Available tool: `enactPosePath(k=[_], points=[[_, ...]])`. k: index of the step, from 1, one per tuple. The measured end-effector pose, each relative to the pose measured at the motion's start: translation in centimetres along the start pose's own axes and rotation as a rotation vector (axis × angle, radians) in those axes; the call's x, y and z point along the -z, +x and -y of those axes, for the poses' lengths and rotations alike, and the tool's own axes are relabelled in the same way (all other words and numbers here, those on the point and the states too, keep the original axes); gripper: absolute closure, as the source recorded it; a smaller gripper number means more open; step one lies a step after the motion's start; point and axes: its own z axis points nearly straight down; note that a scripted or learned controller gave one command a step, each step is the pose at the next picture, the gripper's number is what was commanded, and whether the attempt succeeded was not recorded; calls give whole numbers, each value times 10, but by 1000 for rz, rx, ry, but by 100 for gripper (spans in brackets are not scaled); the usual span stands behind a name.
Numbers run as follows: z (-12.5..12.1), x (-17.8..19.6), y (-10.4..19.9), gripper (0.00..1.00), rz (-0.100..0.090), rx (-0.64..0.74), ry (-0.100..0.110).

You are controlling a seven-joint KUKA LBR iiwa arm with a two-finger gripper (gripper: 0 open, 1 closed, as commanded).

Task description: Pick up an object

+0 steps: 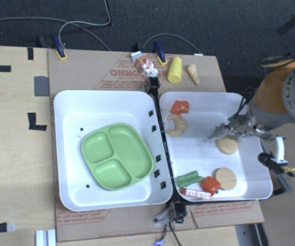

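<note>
Red tomato (210, 184) sits at 6 o'clock in the right bin (239, 99), touching a green bean pod (188, 178), with a tan round cookie (225, 178) at its 2 o'clock. Croissant (176, 124) and red block (180, 107) lie at 10 o'clock. Gripper (220, 132) is low at bin center, whether fingers are apart or together cannot tell; beige disc (227, 146) just at its 5 o'clock. Left bin (65, 101) holds a green divided plate (116, 156).

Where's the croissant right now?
The croissant lies in the right bin, near its upper left corner, just below the red piece and close to the divider between the bins.
</note>
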Motion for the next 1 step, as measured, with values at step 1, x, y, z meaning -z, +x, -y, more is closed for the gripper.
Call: enactPosePath(k=[1], points=[[31, 0, 22, 0, 7, -2, -4]])
